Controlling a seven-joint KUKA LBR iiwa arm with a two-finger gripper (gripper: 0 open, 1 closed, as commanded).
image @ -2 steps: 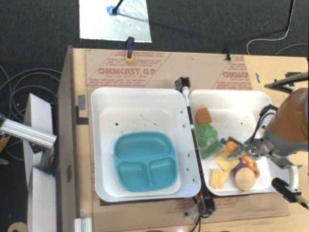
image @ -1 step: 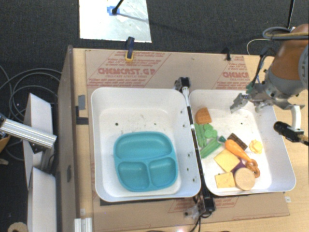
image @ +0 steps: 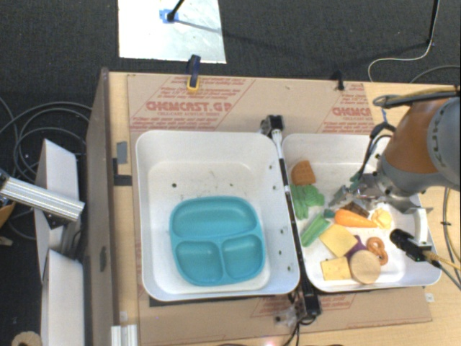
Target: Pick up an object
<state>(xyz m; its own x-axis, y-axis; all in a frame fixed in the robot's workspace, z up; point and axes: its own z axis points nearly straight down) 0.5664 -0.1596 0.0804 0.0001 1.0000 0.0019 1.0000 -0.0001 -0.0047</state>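
Your end effector [image: 351, 193] hangs low in the right bin [image: 338, 144], over the carrot [image: 354, 219] amid heaped toy food, seemingly placed to grasp; its opening you cannot tell.

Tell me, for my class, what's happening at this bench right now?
A grey-and-orange robot arm reaches into the right bin, its gripper low over a pile of toy food, right by the orange carrot. Nothing is visibly held yet. The left bin holds a blue divided tray.
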